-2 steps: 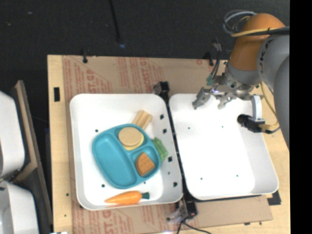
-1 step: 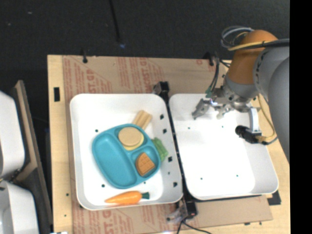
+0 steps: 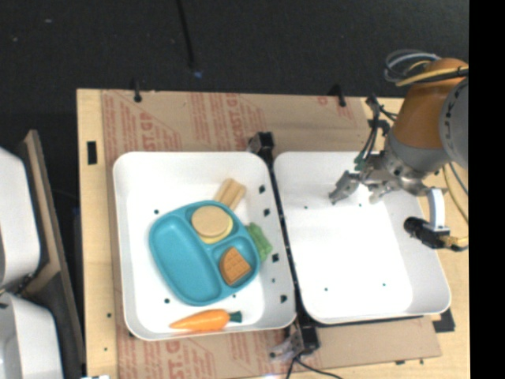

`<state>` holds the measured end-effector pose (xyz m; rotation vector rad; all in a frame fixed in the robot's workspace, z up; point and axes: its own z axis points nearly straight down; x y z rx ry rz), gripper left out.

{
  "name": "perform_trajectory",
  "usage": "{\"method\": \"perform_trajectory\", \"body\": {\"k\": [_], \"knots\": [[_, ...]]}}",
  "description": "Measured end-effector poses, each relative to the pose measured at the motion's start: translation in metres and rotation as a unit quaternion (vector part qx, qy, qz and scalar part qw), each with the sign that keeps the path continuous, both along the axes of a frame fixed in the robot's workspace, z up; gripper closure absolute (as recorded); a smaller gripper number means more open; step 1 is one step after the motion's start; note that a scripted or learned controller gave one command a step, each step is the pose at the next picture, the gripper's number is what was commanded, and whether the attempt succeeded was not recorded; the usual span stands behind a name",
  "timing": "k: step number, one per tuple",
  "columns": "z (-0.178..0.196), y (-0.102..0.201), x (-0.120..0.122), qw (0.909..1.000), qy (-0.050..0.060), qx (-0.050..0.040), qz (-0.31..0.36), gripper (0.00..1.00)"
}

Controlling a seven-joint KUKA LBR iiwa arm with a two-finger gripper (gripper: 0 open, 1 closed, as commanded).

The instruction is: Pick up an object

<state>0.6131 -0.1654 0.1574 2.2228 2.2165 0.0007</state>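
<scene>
Lying well to the left of the gripper (image 3: 360, 189), in the left bin (image 3: 126, 212), a blue divided tray (image 3: 185, 263) is carrying a round cracker (image 3: 212, 222) and a brown waffle piece (image 3: 235, 266). A carrot (image 3: 205, 320) is resting below the tray, a wooden block (image 3: 230, 192) above it. The gripper is hanging over the right bin (image 3: 355, 275) with fingers spread apart, clasping nothing.

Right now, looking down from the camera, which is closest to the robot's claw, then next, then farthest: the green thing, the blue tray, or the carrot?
From the gripper:
1. Green thing, at the tray's right edge.
2. Blue tray, mid left bin.
3. Carrot, left bin's front edge.
</scene>
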Motion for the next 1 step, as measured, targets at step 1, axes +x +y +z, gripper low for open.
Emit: {"method": "perform_trajectory", "body": {"k": [1], "knots": [[0.0413, -0.0118, 0.0031, 1.0000, -0.001, 0.0001, 0.001, 0.00]]}}
